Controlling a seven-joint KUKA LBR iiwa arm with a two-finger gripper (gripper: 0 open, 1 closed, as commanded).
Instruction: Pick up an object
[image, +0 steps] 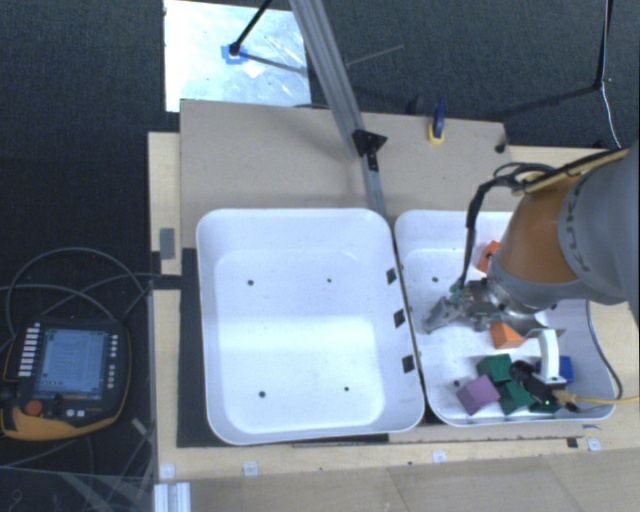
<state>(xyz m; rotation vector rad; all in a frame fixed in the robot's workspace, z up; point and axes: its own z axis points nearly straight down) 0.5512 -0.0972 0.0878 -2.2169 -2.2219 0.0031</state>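
Observation:
My gripper (441, 315) is down inside the right bin (425, 262), near its left wall, pointing left over bare white floor. Behind it, under the wrist, lies an orange block (505, 336). A purple block (477, 395) sits at the bin's front, with a green block (496, 367) just behind it and a darker green one (515, 402) to its right. A blue block (566, 369) lies by the right wall. Another orange piece (487, 256) peeks out beside the arm's orange band. I see nothing between the gripper's tips.
The left bin (215, 240) stands beside the right one, the two walls meeting at a row of black clips (399, 318). A metal pole (340, 90) slants across the back board. A teach pendant (68, 375) lies on the floor at left.

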